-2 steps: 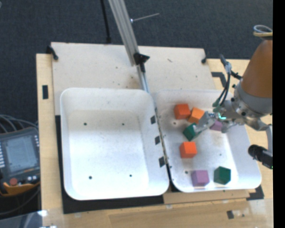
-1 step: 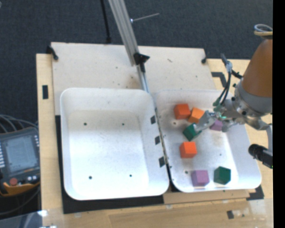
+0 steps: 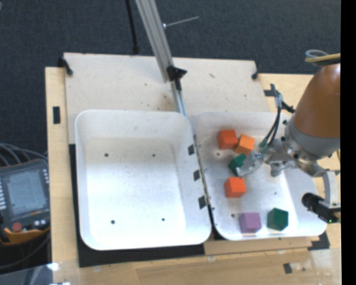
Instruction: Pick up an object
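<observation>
1. At the far left, off the bench, a handheld control pendant (image 3: 21, 198) with a grey screen lies on the dark floor, cables running in from its left.
2. The left bin (image 3: 95, 129) sits on the wooden bench (image 3: 56, 159), white and shallow, its floor speckled with small dark marks.
3. An aluminium post (image 3: 154, 31) slants down from the top of the view and meets the bench just behind the seam between the two bins.
4. The right bin (image 3: 216, 227) touches the left one along that seam and holds the blocks.
5. Near its back, an orange block (image 3: 227, 139) sits just beside a lighter orange block (image 3: 247, 143), the two touching or nearly so.
6. Below them a dark green block (image 3: 237, 162) lies at the tip of the gripper (image 3: 247, 166). The metal fingers press against or over its right side; whether they are spread, closed, or clamped on it cannot be made out from this angle.
7. A second orange block (image 3: 235, 187) rests just below the gripper tip, apart from it.
8. At the front of the bin, a purple block (image 3: 250, 222) and another green block (image 3: 277, 219) sit near each other.
9. The arm (image 3: 317, 114), orange above grey, enters from the right over the bin's edge.
</observation>
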`<state>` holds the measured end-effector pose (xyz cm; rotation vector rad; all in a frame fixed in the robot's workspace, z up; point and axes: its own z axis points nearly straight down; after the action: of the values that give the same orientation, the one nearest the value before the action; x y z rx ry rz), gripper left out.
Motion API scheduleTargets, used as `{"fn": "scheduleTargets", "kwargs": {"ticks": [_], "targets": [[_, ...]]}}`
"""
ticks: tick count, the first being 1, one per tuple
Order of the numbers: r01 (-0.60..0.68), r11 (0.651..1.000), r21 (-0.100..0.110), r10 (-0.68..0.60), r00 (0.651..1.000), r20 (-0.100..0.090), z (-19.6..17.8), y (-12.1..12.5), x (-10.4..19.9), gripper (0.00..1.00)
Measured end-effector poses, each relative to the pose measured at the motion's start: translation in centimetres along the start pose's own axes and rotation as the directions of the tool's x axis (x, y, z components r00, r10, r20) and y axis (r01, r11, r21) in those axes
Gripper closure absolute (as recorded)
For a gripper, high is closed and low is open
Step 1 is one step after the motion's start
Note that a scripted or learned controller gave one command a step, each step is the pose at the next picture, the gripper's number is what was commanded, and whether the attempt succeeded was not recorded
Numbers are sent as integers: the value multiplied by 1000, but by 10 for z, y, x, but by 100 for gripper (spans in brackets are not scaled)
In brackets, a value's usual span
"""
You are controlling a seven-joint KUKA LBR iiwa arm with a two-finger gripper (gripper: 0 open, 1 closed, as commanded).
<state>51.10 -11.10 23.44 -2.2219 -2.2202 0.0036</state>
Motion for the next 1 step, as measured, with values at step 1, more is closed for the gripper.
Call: {"fn": "scheduleTargets", "kwargs": {"ticks": [1], "targets": [[-1, 1000, 3, 1, 1000, -2, 51, 0, 10, 0]]}}
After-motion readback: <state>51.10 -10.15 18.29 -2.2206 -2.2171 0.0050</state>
